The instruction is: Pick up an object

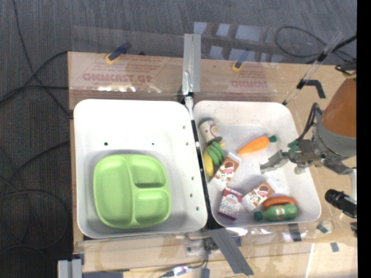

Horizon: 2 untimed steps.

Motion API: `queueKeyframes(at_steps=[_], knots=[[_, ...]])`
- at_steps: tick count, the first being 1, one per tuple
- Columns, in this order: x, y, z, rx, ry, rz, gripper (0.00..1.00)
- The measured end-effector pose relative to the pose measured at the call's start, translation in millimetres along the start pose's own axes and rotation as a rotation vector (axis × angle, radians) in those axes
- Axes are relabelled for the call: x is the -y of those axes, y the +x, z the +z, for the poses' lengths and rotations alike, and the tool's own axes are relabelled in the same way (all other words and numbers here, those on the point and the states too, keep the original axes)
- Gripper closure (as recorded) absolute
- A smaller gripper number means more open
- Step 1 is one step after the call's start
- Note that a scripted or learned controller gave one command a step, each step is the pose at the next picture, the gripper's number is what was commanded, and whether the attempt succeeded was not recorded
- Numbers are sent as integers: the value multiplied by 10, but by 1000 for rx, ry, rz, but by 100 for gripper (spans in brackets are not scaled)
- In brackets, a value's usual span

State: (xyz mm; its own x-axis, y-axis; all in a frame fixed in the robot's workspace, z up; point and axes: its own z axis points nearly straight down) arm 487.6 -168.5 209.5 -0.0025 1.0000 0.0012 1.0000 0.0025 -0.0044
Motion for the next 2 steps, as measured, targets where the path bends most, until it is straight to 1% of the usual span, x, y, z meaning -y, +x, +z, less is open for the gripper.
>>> queueKeyframes(at_steps=[1, 2], knots=[[-531, 164, 963, 1, 0, 176, 0], [-1210, 425, 1207, 4, -13, 123, 0]])
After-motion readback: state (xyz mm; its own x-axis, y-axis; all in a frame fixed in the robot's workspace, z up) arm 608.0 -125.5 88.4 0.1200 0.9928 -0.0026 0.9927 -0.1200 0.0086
